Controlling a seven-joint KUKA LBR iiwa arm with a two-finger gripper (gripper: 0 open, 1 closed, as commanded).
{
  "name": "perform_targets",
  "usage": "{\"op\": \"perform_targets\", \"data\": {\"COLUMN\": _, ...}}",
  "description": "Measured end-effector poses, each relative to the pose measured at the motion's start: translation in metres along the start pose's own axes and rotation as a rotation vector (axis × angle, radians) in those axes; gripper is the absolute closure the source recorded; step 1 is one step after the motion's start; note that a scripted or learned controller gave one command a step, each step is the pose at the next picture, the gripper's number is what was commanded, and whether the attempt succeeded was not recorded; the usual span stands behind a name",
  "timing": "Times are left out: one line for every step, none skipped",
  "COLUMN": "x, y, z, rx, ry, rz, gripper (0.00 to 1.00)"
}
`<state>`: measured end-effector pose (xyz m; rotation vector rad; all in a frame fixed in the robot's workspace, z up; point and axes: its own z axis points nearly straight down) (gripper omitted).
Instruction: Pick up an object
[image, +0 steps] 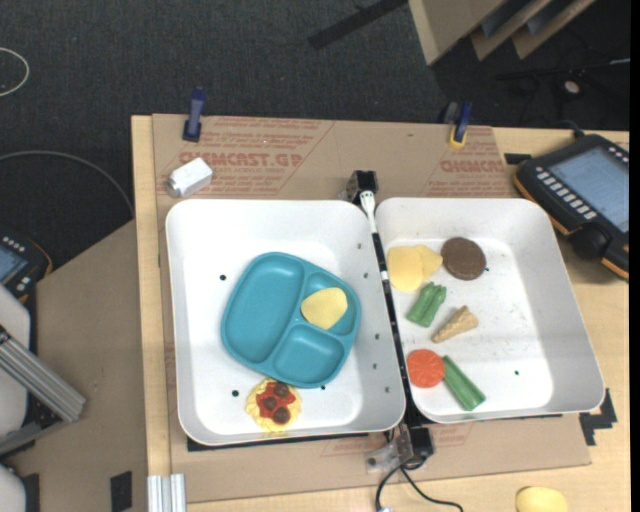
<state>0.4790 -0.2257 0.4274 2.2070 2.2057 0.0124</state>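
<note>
We're looking over the candidates in the right bin, since the task names no particular object. The likeliest pick (our guess) is the long green piece near the front, its long axis running on a diagonal from upper left to lower right, one end touching the red-orange round. Just above sit the tan wedge, its narrow tip pointing up and right, and a 2nd green piece tilted the other way. At the back of the bin, the yellow piece lies beside the brown disc.

Over in the left bin, a teal divided plate carries a pale yellow piece in 1 compartment, and a small pizza-like toy lies in front of it.

We judge the task at its very start: nothing lifted, the approach not begun. As for the pincer, we cannot tell its state. The next move calls for coming down over 1 item, fingers set across its short axis.
</note>
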Motion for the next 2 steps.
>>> {"op": "perform_targets", "data": {"x": 0.067, "y": -0.005, "z": 0.189, "rx": 0.037, "ry": 0.017, "rz": -0.005, "gripper": 0.00}}
{"op": "perform_targets", "data": {"x": 0.062, "y": -0.002, "z": 0.170, "rx": 0.016, "ry": 0.007, "rz": -0.001, "gripper": 1.00}}
